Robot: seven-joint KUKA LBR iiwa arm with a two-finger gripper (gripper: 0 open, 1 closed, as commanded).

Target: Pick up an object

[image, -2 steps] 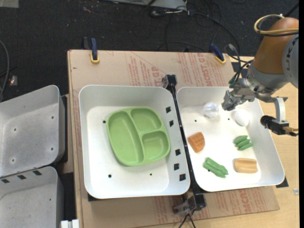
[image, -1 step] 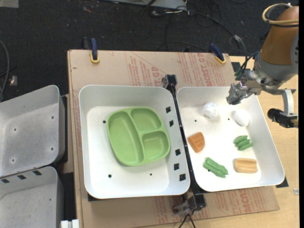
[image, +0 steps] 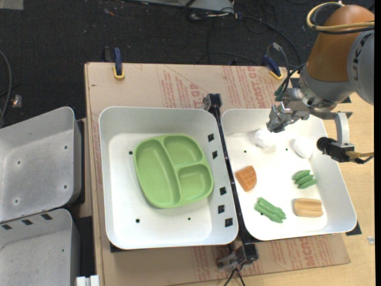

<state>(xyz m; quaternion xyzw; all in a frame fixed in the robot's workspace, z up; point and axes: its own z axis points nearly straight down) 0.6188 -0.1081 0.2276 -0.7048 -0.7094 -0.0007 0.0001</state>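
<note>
Both bins look like smooth white plastic with a soft sheen. The green tray is matt plastic, evenly coloured. The table top is bare brown board, dull, printed with faded red lettering. The arm has a glossy orange shell above grey, metal-looking parts. The bread and the green pods look like matt moulded plastic.

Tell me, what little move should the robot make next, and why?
Probably a short drop straight down. The pincer hovers over the far end of the right bin, just above a small white lump, and nothing shows between its fingers yet. The other toy foods lie farther off, so the lump looks like the nearest thing to grab.
</note>
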